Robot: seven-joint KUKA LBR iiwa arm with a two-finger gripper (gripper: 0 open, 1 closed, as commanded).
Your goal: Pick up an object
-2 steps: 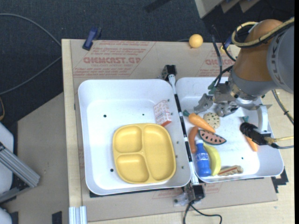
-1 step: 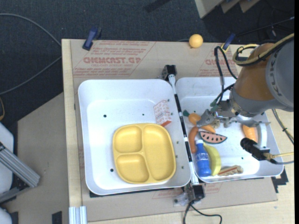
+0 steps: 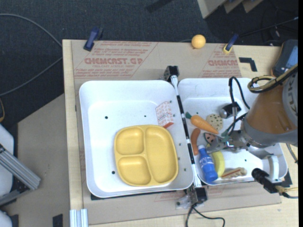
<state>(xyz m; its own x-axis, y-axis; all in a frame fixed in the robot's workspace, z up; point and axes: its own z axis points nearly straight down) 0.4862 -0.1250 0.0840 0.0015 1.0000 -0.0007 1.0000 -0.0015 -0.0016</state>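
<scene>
Evenly lit overhead scene, slightly soft in focus.
Mild glare is seen on the shallow white plastic bins; shadows are kept faint.

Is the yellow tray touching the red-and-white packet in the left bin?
Apart. The camera view shows bare white floor between the yellow tray and the red-and-white packet.
</scene>
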